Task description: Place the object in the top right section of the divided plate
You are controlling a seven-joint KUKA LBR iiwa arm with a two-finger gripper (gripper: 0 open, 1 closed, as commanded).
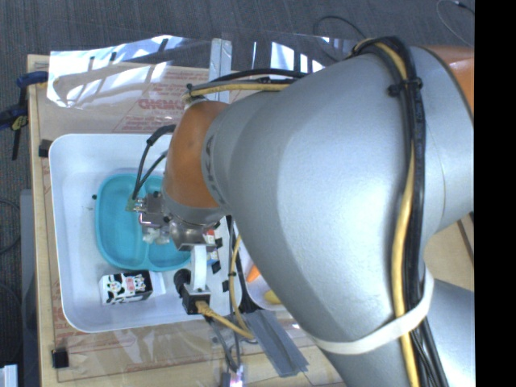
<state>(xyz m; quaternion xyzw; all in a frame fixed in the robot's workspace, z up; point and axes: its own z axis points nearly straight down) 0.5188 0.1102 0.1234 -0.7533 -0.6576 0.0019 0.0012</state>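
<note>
Turquoise divided plate [121, 228] is seen in the left white bin [68, 216], under the claw [157, 234] | claw state: cannot be told | likely object: black-and-white carton [126, 287], below-left of claw, beside plate; judged light, crushable, best taken across short sides; long axis left-right.

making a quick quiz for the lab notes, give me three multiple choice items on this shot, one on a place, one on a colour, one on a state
1. Where is the black-and-white box?
A. On the plate
B. In the left bin, below the plate
C. Outside the bins

2. What colour is the divided plate?
A. Red
B. Turquoise
C. Black

3. How does the arm stand?
A. Reaching over the plate's right side
B. Parked off the bench
C. Resting on the box

Answers: 1 B, the box sits on white bin floor; 2 B, its surface is turquoise; 3 A, the orange-banded wrist covers the plate's right part.
</note>
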